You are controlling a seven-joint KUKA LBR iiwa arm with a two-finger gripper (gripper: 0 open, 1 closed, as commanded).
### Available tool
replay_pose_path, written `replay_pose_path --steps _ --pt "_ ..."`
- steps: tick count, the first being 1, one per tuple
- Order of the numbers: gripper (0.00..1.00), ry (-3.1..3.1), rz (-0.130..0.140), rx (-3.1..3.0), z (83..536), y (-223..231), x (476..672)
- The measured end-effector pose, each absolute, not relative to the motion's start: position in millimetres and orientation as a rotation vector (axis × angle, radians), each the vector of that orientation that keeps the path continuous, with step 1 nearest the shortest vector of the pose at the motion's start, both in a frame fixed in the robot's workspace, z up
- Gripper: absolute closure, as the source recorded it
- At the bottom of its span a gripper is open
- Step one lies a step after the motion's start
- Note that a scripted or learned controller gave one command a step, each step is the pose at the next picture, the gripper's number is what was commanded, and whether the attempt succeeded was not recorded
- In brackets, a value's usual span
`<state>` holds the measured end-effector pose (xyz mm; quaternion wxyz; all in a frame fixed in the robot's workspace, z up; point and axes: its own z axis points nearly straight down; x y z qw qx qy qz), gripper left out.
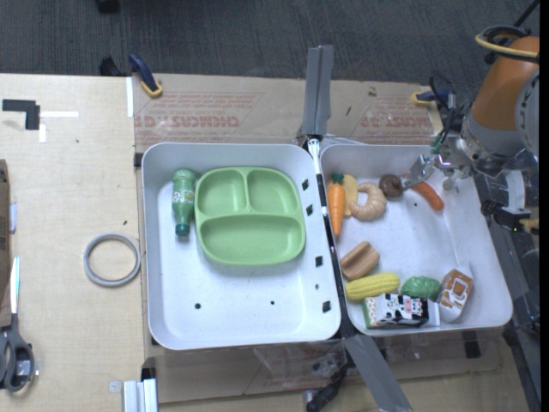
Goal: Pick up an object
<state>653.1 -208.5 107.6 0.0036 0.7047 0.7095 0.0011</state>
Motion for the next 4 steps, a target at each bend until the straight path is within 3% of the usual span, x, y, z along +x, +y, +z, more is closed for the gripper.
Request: replay_pose_path --steps 1,2,4 --pt "0.00 2.455 0.001 1.955 131.3 -194.5 656.2" --pt "0.00 2.473 0.006 1.926 98.6 -193.8 661.9" --pt "0.00 2.398 0.005 2.035 97.3 -197.9 660.9"
